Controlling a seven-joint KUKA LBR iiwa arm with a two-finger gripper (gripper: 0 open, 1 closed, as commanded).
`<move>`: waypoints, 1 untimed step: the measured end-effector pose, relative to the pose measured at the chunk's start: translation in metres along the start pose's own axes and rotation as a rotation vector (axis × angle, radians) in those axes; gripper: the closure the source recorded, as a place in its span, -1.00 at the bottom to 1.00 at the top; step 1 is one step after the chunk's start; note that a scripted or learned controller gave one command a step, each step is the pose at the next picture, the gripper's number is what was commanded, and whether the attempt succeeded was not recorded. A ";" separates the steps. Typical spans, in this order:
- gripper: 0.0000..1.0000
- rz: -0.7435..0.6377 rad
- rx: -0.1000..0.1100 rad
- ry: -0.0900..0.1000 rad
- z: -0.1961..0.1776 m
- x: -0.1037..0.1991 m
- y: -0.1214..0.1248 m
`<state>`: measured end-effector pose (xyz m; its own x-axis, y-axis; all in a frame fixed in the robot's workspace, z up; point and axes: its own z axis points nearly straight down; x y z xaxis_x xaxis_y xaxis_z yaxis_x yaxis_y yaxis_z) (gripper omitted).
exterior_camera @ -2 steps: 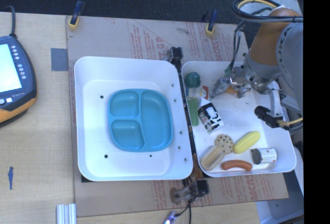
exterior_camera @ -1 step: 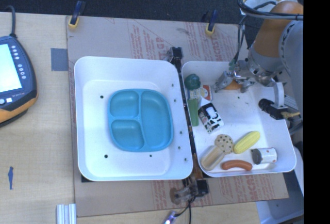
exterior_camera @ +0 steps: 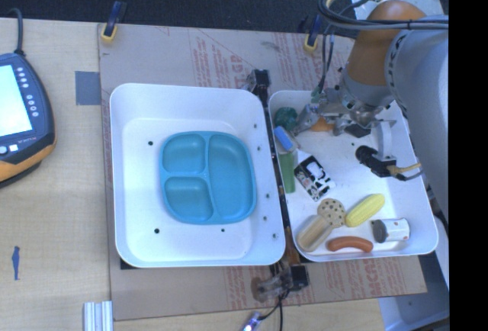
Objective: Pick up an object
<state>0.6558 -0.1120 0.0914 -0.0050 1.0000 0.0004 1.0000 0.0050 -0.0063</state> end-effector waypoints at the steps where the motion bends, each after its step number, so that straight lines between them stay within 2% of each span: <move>1: -1.00 0.000 -0.003 0.000 -0.100 0.041 -0.100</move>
<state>0.5562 -0.0716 0.1922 -0.0049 1.0000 -0.0001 1.0000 0.0049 -0.0038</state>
